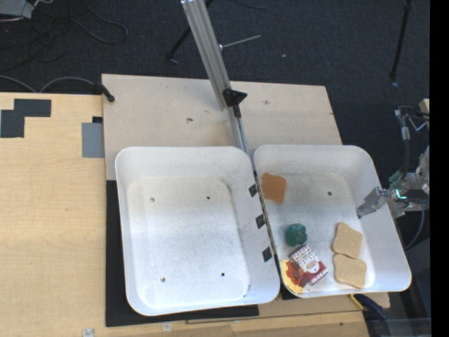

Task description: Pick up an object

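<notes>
The right bin (351, 159) holds several small objects. An orange square piece (273, 187) lies near its left wall. A green lump (295, 234) sits below it, and a red and white packet (307, 265) rests partly on a yellow item (290, 277) at the front. Two tan bread-like pieces (347, 239) (351, 271) lie at the front right. My gripper (370, 204) reaches in over the bin's right rim, just above and to the right of the upper tan piece, with nothing seen in it. Most of the arm is cut off at the right.
The left bin (133, 167) stands beside the right one, with a divider and black clips (258, 220) between them. A slanted metal rail (210, 55) rises behind the bins. A wooden table (49, 209) lies to the left.
</notes>
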Action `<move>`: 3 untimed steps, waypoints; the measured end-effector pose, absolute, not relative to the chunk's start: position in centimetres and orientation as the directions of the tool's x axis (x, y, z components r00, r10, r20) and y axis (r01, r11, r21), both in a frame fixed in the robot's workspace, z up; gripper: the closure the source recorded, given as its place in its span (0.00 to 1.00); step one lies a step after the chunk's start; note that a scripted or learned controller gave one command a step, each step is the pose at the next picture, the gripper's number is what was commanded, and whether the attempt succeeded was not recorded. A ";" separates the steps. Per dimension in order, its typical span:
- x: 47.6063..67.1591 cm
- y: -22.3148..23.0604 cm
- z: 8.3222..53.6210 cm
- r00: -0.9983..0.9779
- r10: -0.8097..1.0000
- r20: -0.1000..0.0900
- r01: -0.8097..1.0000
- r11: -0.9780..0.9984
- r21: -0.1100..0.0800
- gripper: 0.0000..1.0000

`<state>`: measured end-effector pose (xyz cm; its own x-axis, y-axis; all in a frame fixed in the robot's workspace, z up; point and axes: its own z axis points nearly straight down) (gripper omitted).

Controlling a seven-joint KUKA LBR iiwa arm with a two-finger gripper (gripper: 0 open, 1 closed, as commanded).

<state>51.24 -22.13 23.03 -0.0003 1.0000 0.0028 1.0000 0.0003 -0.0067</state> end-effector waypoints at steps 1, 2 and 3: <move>51.3 -22.2 23.2 0.001 1.000 0.001 1.000 -0.001 -0.002 0.00; 51.7 -21.5 18.7 -0.001 1.000 0.003 1.000 0.001 -0.007 0.00; 52.2 -22.1 13.8 0.001 1.000 0.003 1.000 -0.001 -0.007 0.00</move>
<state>52.21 -22.11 13.77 0.0009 1.0000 0.0027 1.0000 -0.0009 -0.0068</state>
